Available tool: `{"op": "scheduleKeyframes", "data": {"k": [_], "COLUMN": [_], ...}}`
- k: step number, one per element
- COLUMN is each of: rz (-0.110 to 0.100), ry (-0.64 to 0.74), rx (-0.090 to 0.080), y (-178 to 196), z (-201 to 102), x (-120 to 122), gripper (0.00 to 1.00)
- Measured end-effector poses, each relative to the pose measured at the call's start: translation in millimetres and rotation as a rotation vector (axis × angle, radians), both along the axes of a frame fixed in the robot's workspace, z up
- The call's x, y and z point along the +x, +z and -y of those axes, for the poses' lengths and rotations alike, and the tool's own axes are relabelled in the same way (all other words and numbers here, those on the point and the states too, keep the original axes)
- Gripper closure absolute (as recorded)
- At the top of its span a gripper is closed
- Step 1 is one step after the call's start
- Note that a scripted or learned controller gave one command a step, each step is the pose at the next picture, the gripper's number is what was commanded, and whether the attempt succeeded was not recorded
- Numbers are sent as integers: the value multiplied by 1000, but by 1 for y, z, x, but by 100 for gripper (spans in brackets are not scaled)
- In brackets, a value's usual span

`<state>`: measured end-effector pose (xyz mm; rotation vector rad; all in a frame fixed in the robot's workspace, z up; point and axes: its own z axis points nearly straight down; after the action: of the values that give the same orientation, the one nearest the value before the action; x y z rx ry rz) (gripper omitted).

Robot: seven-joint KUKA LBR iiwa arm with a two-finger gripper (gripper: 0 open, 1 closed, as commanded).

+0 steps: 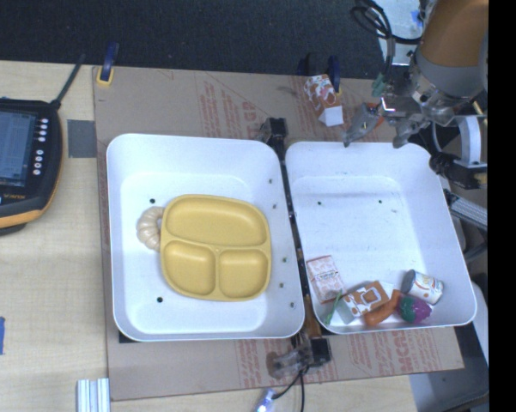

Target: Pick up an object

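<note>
Two white bins sit side by side on the cardboard-covered bench. Left bin [129, 230] has a yellow divided tray [215, 245] lying flat in it, with a pale roundish thing [148, 227] tucked against the tray's left edge, can't really tell what it is. Right bin [369, 187] has all its stuff bunched in the near corner: a small carton [324, 277], a snack packet [363, 299], an orange carrot-looking piece [383, 311], a purple toy [416, 311] and a little white cup [427, 287] on its side, all pretty much touching. Gripper [376, 133] hangs over the far rim of the right bin, fingers spread wide with nothing between them, well away from that pile. Small box [322, 93] sits on the cardboard behind the bins, and a teach pendant [13, 161] is off to the left.
</note>
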<state>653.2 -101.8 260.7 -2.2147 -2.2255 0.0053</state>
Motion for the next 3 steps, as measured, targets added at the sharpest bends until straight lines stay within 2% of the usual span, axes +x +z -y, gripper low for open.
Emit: {"op": "scheduleKeyframes", "data": {"k": [1,2,3], "rz": [-3,-2,-1], "ry": [0,0,-2], "rx": [0,0,-1], "y": [-133,-169,-169], "z": [21,0,58], "x": [2,-36,-75], "gripper": [0,0,0]}}
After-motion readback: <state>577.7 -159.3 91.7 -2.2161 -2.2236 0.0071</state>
